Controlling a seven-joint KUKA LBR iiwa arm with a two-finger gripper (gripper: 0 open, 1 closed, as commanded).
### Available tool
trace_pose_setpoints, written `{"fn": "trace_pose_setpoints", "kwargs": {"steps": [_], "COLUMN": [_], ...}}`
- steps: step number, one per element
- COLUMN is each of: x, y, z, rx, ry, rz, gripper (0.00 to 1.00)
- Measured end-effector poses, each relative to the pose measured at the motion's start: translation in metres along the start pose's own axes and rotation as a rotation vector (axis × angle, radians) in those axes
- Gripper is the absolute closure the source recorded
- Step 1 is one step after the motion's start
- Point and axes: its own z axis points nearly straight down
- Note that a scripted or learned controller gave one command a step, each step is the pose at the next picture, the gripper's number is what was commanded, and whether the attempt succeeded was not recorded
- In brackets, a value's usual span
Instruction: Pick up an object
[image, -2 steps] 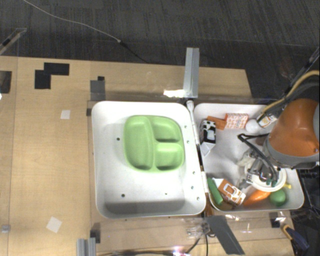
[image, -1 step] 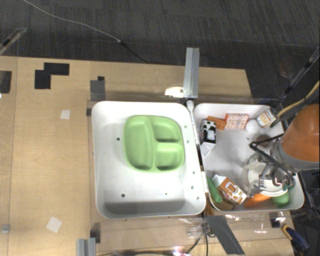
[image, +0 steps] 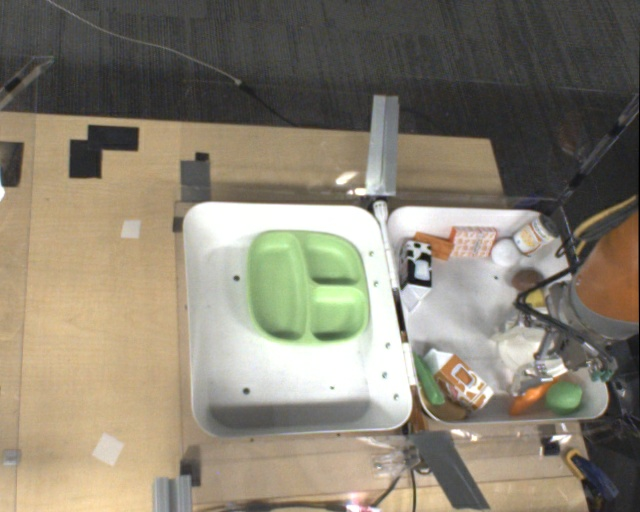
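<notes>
gripper (image: 548, 368) low in right bin (image: 470, 305), opening cannot be told | carrot (image: 529, 397) just below | descent should be centred on it

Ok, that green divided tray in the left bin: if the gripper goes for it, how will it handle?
The green divided tray looks like moulded plastic, so probably stiff and light. It is wide and lies flat, so a two-finger pinch likely needs the rim. On the smooth left bin floor it may slide when nudged rather than tip.
</notes>
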Motion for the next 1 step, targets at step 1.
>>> {"fn": "trace_pose_setpoints", "kwargs": {"steps": [1], "x": [-0.0053], "y": [0.0000], "z": [-0.0136], "rx": [0.005], "ry": [-0.015], "rz": [-0.004], "gripper": [1.00]}}
